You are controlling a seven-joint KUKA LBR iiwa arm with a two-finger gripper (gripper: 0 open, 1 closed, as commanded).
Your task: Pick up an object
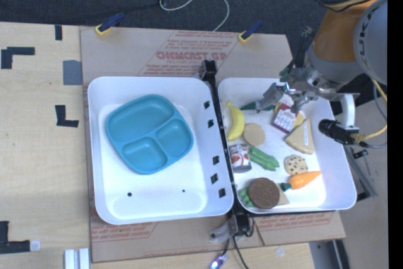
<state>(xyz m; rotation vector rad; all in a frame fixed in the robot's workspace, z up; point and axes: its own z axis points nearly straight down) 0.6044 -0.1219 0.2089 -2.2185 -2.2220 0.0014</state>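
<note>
The right bin (337, 198) holds several toy foods. My gripper (284, 96) hangs over the bin's far part, open, just above a red and white carton (284, 118); nothing shows between its fingers. Left of the carton lie a yellow banana (235, 121) and a tan round disc (254, 134). A cheese wedge (302, 135) lies to the carton's right. Nearer the front are a small can (240, 157), a green pod (263, 159), a chip cookie (294, 164), a carrot (305, 179) and a dark round burger (263, 193).
The left bin (101, 97) holds a blue divided plate (149, 133). A black divider (214, 129) runs between the two bins. The arm's orange band (334, 34) and grey wrist stand over the right bin's far right corner. A cable (189, 3) lies behind the bins.
</note>
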